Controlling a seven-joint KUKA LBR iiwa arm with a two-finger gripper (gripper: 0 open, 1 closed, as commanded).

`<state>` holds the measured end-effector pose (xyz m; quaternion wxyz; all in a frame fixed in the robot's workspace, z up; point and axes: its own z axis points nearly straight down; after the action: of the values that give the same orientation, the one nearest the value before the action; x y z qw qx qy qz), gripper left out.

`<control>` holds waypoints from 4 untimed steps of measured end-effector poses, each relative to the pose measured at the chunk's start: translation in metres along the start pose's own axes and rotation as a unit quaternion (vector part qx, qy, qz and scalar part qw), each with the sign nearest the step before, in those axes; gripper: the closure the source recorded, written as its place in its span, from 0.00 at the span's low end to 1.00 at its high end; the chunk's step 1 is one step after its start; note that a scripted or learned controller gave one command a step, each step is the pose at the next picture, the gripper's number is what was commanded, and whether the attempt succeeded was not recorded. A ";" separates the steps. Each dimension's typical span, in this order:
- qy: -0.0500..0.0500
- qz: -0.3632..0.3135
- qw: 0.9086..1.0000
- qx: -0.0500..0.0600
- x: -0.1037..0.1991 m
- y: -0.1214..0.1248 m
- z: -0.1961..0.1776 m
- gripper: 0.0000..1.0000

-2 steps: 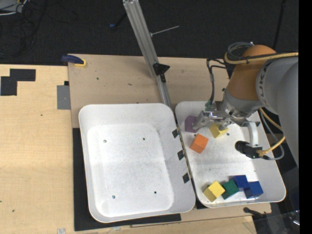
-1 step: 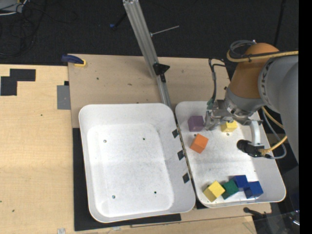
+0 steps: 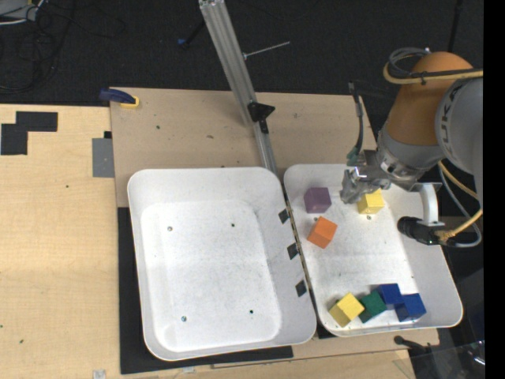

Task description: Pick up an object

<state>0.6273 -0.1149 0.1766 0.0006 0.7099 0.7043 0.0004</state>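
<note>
Near the right bin's (image 3: 442, 279) far edge, gripper (image 3: 357, 186) touches yellow cube (image 3: 371, 204).

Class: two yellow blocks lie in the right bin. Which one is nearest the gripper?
The upper yellow block, right beside the gripper. The other yellow block lies at the bin's near edge, beside the green block.

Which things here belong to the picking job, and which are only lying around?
For the job:
gripper
yellow block beside it
purple block
orange block
corner cluster: yellow, green, blue blocks
right bin

Lying about:
left bin
metal rail
blue clamp
</note>
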 end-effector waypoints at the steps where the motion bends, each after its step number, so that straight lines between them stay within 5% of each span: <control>1: 0.000 -0.004 1.000 -0.001 -0.002 0.001 -0.053 1.00; 2: 0.000 -0.004 1.000 0.003 -0.001 0.001 -0.030 1.00; 4: 0.001 -0.006 1.000 0.003 0.101 0.003 -0.038 1.00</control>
<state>0.6307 -0.0142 0.2148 -0.0026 0.7054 0.7088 -0.0006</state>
